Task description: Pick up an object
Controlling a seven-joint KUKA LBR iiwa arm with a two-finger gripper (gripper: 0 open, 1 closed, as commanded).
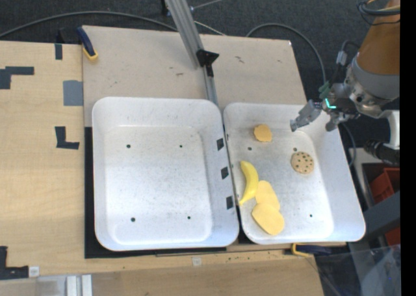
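**Nothing lifted yet: end effector poised over the right bin's upper edge**

The candidates for picking all lie in the right bin (338,177). A speckled cookie (301,162) sits alone on the bin floor toward the right side, with bare white floor on every side of it. A small round orange piece (262,133) lies further up and left, also by itself. Along the left wall, a banana (248,181) curves down against two pale yellow pieces (267,209) that overlap each other; these three touch or nearly touch, so they form a crowded cluster close to the wall.

None of these is off the floor, so the task looks to be at its start: the approach and the grasp are both left to do.

The end effector (323,116) hangs above the bin's upper right corner, near the rim, with its two fingers spread apart and nothing between them. The cookie is the nearest object to it, just below and to the left.

For room, the cookie and the orange piece seem the easier picks, each well apart from walls and neighbours. The banana cluster sits tight to the dividing edge between the bins, which could crowd a finger. The left bin (104,158) lies beside it on the table (143,60), and a slanted metal pole (183,18) crosses above the bins' upper edge, well away from the arm's side.
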